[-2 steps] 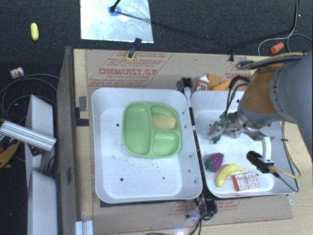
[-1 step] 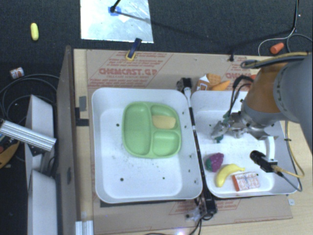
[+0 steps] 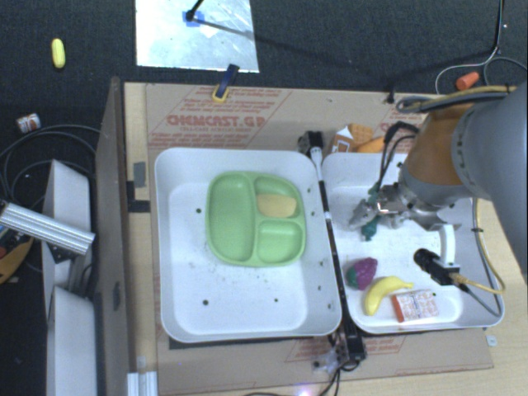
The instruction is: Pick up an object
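Note:
My gripper (image 3: 368,219) hangs low over the left half of the right bin (image 3: 470,316), with the grey arm and its orange band reaching in from the right. In front of it lie a purple fruit-like toy (image 3: 362,271), a yellow banana (image 3: 384,291) and a red and white packet (image 3: 415,304), all near the bin's front edge and apart from the gripper. Something small and teal (image 3: 371,229) shows right at the gripper's tip; I cannot tell whether it is held.
The left bin (image 3: 190,304) holds a green divided plate (image 3: 239,221) with a yellow piece (image 3: 276,205) in its far right compartment. Orange items (image 3: 367,143) sit behind the right bin's far rim. A ridge (image 3: 328,238) divides the bins.

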Motion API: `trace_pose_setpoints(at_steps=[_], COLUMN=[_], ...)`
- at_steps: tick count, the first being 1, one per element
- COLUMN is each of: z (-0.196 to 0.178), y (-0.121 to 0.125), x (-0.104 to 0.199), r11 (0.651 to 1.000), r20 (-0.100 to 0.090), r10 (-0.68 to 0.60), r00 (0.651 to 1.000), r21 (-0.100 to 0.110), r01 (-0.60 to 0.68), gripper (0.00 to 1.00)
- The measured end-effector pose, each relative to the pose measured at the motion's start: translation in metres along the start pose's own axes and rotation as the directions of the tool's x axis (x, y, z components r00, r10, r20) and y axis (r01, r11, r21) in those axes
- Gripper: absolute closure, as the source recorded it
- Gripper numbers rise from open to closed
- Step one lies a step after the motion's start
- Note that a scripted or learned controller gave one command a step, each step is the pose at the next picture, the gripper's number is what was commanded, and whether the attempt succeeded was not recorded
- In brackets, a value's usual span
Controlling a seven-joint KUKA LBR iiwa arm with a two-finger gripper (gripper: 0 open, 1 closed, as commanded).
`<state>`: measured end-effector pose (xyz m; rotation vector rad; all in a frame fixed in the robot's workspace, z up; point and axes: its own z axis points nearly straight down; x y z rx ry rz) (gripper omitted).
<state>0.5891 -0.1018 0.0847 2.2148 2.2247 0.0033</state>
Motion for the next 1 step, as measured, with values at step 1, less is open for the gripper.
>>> trace_pose_setpoints(at_steps=[1], z=[-0.0108], y=[0.0008], x=[0.0001], r11=[1.000], r20=[0.000], r10=[-0.001], r00=[1.000], r21=[-0.003], r01=[0.001], gripper=[1.00])
